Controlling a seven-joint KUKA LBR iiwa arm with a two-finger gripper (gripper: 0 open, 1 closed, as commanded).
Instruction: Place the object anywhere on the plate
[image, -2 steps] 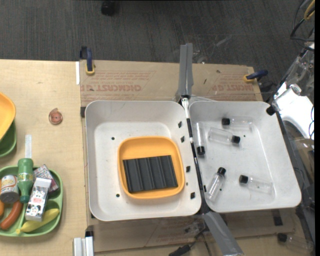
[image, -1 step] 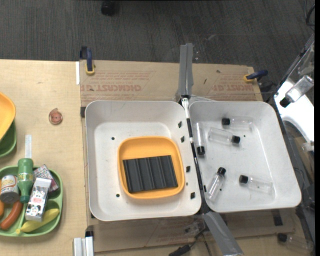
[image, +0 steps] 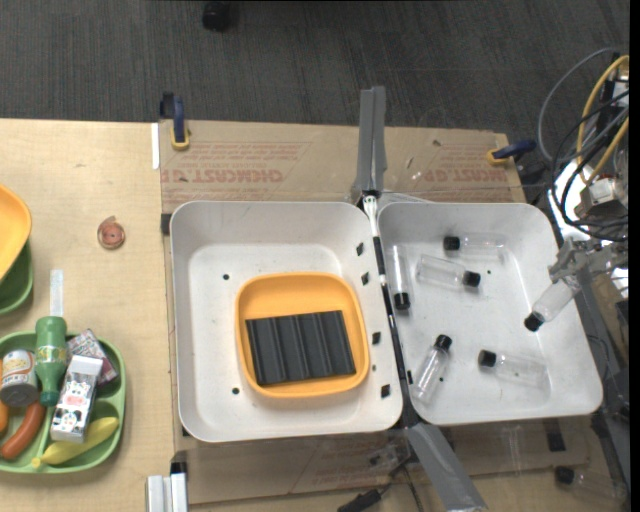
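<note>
- Step in hand, by my judgement: the pick. The vial (image: 551, 300) sits at the right edge of the right bin (image: 470, 405), just under the pincer (image: 574, 264). It is well apart from the plate (image: 300, 284) in the left bin (image: 200, 300).
- Pincer: I cannot tell whether it is wide, narrow or holding the vial.
- The vial's long axis runs aslant. Its black cap points toward the bin's middle and near edge, and its clear end points up toward the pincer.
- The next move likely calls for a sure grip, then a lift and a carry left across both bins' rims to the plate, whose middle bears a black ridged mat (image: 300, 346).
</note>
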